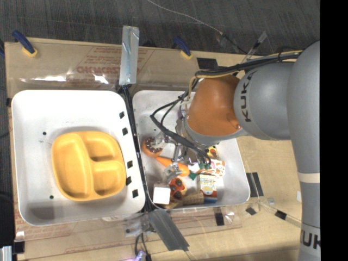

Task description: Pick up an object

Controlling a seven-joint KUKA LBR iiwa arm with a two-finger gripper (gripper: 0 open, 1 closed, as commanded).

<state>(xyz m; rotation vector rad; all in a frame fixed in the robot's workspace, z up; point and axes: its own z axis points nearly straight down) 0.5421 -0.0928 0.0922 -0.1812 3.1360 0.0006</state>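
I see the gripper (pixel 182 165) down among the cluttered toys (pixel 190 186) in the right bin (pixel 239 173), but I cannot tell how its fingers stand.

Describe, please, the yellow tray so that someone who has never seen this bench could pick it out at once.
Two shallow white bins sit side by side on the bench; look in the left bin, away from the arm. The yellow tray lies flat on that bin's floor. It is a rounded, plain yellow tray divided into compartments, far larger than the small mixed items heaped in the right bin beneath the gripper.
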